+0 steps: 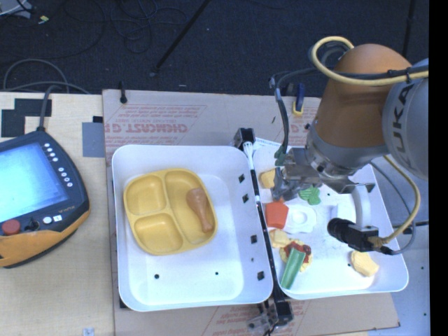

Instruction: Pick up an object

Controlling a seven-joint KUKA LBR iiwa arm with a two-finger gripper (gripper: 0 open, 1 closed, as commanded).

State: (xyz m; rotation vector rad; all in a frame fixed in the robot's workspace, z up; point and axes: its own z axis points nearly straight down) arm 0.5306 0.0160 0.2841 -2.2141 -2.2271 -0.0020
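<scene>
You've got the gripper (287, 184) low over the right bin (392, 280), at its left side near the divider. It's dark and seen from above, so I can't tell if it's released or clenched, and nothing shows as grasped. No target is named, so treat the loose toys there as candidates. The red block (276, 214) sits just below the gripper, a small yellow piece (266, 178) is just beside it at the bin wall, and a green piece (311, 196) is close on the other side. My guess is the arm is there because that's where the clutter is densest. Further down are a white piece (302, 220), a green cylinder (294, 264) tilted over red and yellow bits, and a yellow lump (364, 263) well apart at the right. The left bin (140, 289) holds a yellow divided plate (150, 235) with a brown drumstick (200, 208) lying across a compartment edge, well apart from the gripper. Watch the crowding: things near the wall leave little room, so a miss or a double grab looks likely. The pick is not yet done.
</scene>
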